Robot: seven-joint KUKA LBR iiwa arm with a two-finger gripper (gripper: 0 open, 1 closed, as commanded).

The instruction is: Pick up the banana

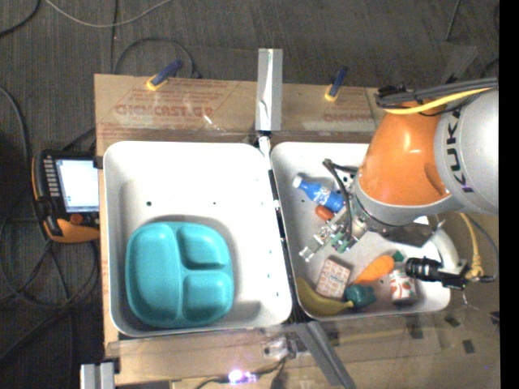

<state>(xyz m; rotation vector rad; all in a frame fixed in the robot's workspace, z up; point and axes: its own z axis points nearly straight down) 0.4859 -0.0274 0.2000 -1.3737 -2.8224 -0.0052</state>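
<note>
- Dark grey carpet (73, 55) surrounds the bench on every side, with loose cables trailing across it at 10 and 12 o'clock.
- Brown cardboard backing (186, 108) with faded red lettering lies under the bins; two clamps with blue and yellow handles (165, 74) grip its 12 o'clock edge, and a grey metal post (269, 87) stands between them.
- Left white bin (113, 185) sits at the 9 o'clock side of the bench and holds a teal divided tray (180, 275) toward its 6 o'clock end.
- Right white bin (285, 177) lies just beside the left one, on its 3 o'clock side, crowded with small items.
- Grey KUKA arm (474, 156) with its orange band (405, 156) reaches in from 3 o'clock and hangs over the right bin.
- Gripper (340, 235) points down over the middle of the right bin; whether its jaws are open or closed I cannot tell.
- Handheld pendant with a lit screen (69, 189) rests off the bench at 9 o'clock.
- Banana (320, 301) lies along the 6 o'clock wall of the right bin, apart from the gripper.
- Blue bottle (315, 190) lies at 11 o'clock of the gripper.
- Carrot (375, 269) lies at 4 o'clock of the gripper, with a small printed box (332, 275) between it and the banana.
</note>
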